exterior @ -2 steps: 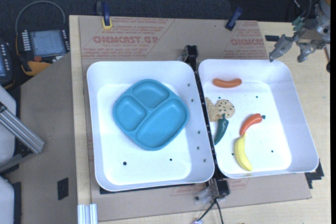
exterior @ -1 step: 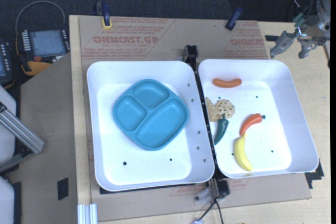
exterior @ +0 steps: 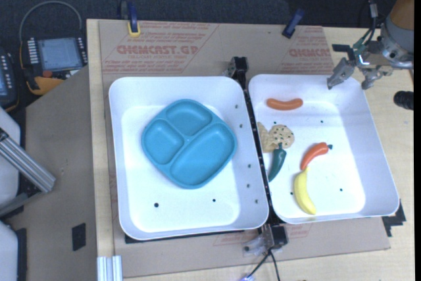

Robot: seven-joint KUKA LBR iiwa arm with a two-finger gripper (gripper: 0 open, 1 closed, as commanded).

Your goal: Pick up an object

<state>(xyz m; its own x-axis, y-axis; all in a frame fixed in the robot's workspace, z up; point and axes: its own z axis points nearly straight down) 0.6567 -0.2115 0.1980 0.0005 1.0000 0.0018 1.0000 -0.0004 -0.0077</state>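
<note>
Nearest, in right bin (exterior: 378, 141): banana (exterior: 303, 192). Just beyond: green pepper (exterior: 277, 163), orange pepper (exterior: 314, 154), cookie (exterior: 276, 136). Farther: sausage (exterior: 284, 102). In left bin (exterior: 122, 141): blue divided plate (exterior: 189, 142). Farthest, over right bin's far right corner: gripper (exterior: 353, 76), fingers spread, nothing between them.
</note>
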